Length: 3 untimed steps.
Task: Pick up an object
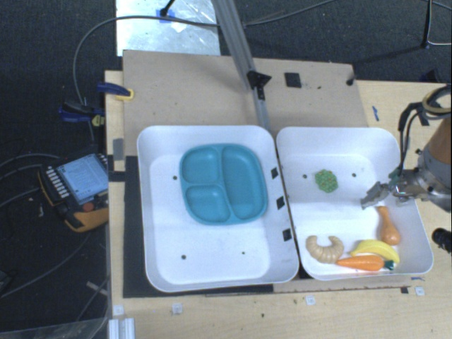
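My two-finger gripper (374,195), fingers too blurred for me to tell their state, hangs just above the small orange pear-shaped toy (388,226) in the right white bin (339,141), so I should centre over its neck before descending.

A blue divided plate (224,183) lies in the left bin (159,253), well left of the jaws. Farther left sits a handheld pendant (78,182). Up-left of the jaws, a grey pole (236,34) slants over a cardboard sheet (183,90).
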Each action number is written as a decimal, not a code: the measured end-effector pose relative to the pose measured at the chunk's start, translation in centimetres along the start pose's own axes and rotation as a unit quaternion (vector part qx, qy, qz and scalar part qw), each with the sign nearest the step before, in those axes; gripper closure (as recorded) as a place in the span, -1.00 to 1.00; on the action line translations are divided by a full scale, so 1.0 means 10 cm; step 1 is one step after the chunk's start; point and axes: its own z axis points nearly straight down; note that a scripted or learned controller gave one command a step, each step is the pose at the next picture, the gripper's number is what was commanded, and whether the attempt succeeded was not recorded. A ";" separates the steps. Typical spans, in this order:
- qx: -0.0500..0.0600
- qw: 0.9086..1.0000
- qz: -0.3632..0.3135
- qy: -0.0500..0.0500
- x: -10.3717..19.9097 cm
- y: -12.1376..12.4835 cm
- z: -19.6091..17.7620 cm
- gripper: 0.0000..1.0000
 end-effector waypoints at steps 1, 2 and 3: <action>0.001 1.000 0.000 0.000 0.02 0.00 0.63 -1.00; -0.002 1.000 0.000 -0.001 0.01 0.01 0.49 1.00; -0.004 1.000 -0.002 -0.001 0.11 0.04 -0.08 1.00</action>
